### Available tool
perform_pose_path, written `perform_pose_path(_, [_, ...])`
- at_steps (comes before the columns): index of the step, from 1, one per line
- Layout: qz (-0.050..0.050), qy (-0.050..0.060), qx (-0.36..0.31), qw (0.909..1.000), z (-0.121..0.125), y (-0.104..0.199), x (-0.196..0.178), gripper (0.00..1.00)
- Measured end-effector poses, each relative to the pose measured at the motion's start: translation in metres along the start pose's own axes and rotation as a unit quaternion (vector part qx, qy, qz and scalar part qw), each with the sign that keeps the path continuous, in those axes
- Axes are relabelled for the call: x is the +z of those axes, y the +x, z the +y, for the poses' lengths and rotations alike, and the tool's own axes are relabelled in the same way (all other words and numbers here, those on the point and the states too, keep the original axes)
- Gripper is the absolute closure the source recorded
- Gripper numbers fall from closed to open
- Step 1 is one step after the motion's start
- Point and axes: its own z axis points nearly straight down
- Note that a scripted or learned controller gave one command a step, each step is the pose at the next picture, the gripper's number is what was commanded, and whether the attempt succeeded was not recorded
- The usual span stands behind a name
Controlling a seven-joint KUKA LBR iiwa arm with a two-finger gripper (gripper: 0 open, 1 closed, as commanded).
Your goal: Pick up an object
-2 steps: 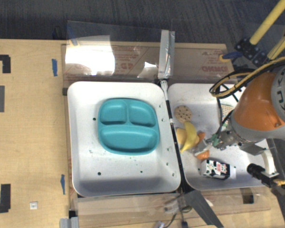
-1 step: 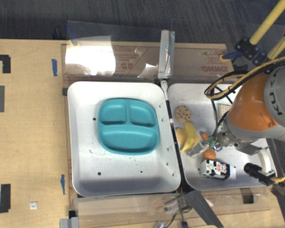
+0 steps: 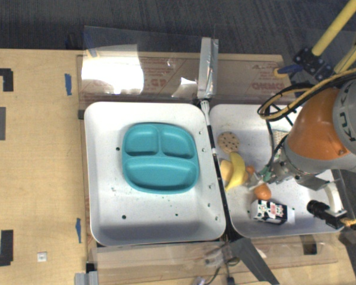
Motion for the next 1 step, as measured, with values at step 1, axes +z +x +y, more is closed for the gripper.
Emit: perform_pose_path(1, [0.004, 0.003, 0.047, 0.9989, 0.0533, 0.0706, -0.0874, 1.0])
